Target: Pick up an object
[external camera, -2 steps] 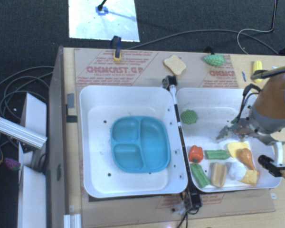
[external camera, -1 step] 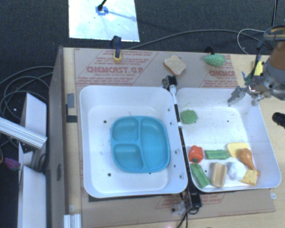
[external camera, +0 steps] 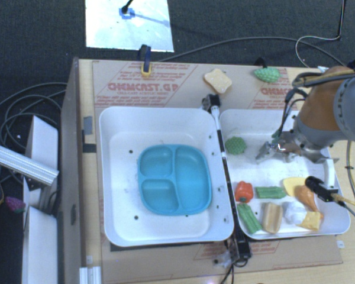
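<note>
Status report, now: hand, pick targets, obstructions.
Hand low in right bin, nothing between fingers. Green ball beside it, untouched. Other toy food crowds bin's near edge.

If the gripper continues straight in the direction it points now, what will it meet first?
The gripper points toward the view's left, slightly downward, inside the right bin. Probably it meets bare bin floor first. The green bumpy ball lies near that line, a little above it. Depth is unclear, so this is a guess.
</note>
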You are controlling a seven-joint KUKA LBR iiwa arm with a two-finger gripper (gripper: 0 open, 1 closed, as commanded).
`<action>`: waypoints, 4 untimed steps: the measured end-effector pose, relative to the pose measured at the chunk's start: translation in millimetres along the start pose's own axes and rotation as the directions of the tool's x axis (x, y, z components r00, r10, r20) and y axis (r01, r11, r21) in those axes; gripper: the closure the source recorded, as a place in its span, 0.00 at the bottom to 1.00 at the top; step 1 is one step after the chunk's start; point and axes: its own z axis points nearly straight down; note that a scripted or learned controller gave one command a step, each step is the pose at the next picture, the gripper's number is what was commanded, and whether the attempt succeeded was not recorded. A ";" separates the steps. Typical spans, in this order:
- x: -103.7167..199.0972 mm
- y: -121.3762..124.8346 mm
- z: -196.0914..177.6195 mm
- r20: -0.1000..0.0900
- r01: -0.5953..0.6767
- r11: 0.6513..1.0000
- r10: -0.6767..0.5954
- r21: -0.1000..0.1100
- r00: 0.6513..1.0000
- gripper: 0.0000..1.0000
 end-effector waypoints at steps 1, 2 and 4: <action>-53.6 76.1 -72.9 0.003 0.001 1.000 -0.001 -0.005 1.000 0.00; 9.9 60.6 -8.1 -0.001 0.002 1.000 -0.002 0.001 1.000 0.00; -33.9 45.3 -42.3 0.001 0.000 1.000 0.000 -0.002 1.000 0.00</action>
